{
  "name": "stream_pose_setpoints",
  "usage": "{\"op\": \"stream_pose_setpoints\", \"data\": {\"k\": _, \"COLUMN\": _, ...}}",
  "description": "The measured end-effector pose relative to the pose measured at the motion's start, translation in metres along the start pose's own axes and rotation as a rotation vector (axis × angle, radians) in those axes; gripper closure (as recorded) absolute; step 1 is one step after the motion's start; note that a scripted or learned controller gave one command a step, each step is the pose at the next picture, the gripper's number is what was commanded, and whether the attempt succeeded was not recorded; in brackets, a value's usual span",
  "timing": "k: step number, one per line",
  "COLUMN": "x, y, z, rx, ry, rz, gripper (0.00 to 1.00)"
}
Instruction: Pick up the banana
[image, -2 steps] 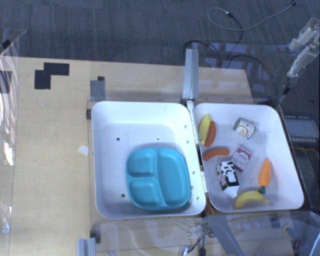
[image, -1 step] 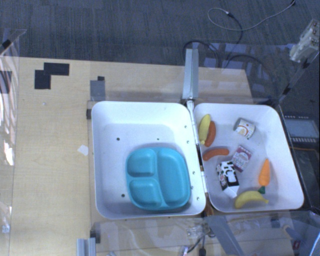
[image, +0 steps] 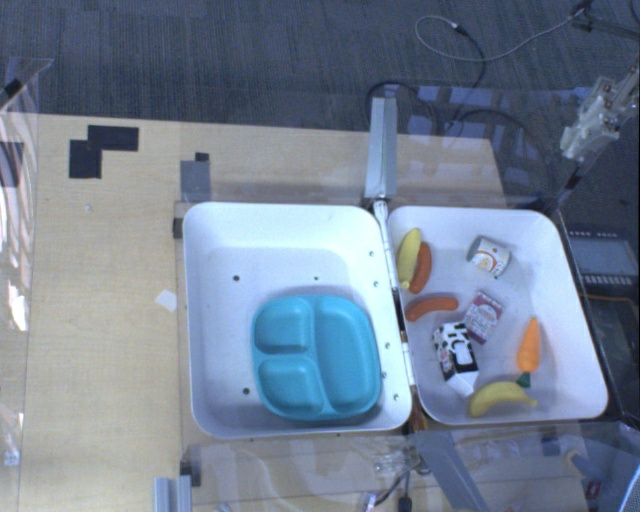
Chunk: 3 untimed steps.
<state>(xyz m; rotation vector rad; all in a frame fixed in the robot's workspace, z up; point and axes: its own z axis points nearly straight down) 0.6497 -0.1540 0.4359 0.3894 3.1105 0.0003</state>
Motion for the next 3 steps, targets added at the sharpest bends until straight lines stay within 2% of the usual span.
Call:
{"op": "stream_pose_setpoints", "data": {"k": 1, "x": 0.000, "y": 0.000, "z": 0.000, "rx": 0.000, "ry": 0.000, "rz": 0.001, "gripper": 0.00}}
{"op": "stream_pose_setpoints", "data": {"k": 2, "x": -0.001, "y": 0.000, "z": -0.013, "rx": -0.002, "ry": -0.009, "rz": 0.000, "gripper": 1.00}}
{"op": "stream_pose_setpoints", "data": {"k": 3, "x": -0.001, "y": 0.001, "z": -0.013, "rx": -0.002, "ry": -0.008, "rz": 0.000, "gripper": 0.00}}
